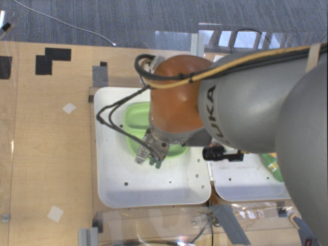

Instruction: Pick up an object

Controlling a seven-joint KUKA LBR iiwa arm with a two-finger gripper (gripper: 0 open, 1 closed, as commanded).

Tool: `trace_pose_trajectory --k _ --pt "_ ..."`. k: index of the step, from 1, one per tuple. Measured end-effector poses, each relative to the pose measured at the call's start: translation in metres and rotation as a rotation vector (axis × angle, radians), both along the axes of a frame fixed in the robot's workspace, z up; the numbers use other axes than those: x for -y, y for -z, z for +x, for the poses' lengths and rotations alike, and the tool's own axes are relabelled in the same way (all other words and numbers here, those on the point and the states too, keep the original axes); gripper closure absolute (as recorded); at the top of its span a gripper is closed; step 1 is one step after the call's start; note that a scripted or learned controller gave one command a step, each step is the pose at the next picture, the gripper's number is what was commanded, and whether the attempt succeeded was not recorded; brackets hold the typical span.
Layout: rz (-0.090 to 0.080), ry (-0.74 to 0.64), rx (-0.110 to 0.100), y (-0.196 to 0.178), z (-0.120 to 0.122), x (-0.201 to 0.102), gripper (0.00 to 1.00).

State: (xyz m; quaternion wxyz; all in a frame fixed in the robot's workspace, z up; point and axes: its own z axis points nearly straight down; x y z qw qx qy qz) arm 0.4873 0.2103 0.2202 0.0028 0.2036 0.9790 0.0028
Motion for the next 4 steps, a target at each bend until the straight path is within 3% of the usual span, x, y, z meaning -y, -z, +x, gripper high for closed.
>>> trace_pose_trajectory --k 1,2,3,4 --pt "0.0 0.325 -0.003 0.001 0.0 -0.02 1.0" --pt "0.0 0.666 -0.005 0.007 0.0 0.004 1.0" --pt "0.001 1.147 -0.008 0.013 0.0 -0.008 1.0" --pt "0.001 1.764 -0.009 0.061 0.025 -0.008 1.0"
